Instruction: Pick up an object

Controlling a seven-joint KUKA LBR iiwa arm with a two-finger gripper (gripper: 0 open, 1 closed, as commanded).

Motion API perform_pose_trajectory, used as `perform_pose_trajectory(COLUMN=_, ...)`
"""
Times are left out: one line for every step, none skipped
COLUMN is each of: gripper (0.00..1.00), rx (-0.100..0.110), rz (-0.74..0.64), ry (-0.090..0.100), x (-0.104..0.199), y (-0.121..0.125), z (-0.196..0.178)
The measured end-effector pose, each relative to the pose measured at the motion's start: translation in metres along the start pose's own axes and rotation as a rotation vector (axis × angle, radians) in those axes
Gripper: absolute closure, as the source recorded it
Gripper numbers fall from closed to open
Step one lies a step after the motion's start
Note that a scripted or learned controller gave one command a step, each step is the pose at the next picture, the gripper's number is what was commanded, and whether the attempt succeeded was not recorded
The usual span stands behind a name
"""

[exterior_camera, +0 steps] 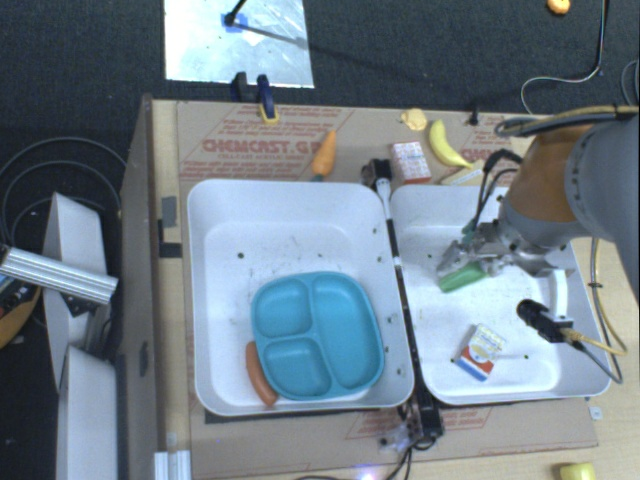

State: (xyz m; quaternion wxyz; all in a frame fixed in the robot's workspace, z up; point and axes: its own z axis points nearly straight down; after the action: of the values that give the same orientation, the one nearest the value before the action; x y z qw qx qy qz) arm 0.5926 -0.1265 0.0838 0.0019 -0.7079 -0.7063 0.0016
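Nearest, in the right-hand bin, lies a small carton. In the left-hand bin, a sausage lies just beside a blue 3-section plate. Further back, my gripper sits low over a green block; I cannot tell whether it is spread or clamped. If I am off-centre, the block may skid aside. Beyond, 1 banana rests on the desk.

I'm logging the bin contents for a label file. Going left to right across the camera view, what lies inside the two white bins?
orange-brown sausage → blue divided plate → green block. The small white packet spans much the same stretch as the green block, so it is left out of the order.
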Motion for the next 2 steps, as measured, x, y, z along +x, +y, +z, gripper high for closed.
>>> perform_pose_trajectory(gripper=1.0, rx=-0.009, rz=-0.004, ry=0.0, x=0.002, y=0.005, z=-0.012)
perform_pose_trajectory(gripper=1.0, rx=-0.016, rz=0.004, ry=-0.009, x=-0.087, y=-0.013, z=-0.104)
